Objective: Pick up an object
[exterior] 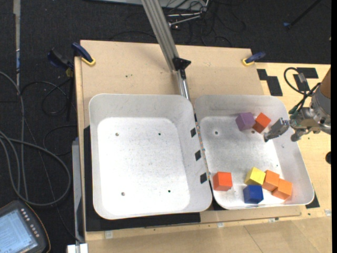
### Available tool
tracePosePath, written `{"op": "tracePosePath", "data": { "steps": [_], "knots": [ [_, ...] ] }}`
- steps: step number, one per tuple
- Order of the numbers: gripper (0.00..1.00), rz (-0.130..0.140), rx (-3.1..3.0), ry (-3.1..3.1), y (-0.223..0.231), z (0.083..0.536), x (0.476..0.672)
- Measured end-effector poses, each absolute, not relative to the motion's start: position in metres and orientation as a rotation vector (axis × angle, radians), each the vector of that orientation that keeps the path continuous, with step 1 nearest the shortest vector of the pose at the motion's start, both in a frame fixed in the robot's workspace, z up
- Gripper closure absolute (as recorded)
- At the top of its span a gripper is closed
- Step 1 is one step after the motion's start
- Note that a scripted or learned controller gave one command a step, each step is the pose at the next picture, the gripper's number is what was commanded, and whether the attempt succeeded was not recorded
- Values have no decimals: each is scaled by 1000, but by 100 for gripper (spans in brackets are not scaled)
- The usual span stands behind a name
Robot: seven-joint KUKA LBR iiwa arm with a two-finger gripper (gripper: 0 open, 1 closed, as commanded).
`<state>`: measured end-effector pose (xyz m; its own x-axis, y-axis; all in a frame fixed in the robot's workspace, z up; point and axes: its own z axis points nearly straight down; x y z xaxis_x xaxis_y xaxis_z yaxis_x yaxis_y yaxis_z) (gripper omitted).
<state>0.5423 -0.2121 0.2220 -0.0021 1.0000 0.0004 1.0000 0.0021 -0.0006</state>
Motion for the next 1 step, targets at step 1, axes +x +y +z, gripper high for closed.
{"op": "tracePosePath", "data": {
  "steps": [1],
  "knots": [
    [0, 0, -2219, -2223, -212, 222, 542]
  ]
}}
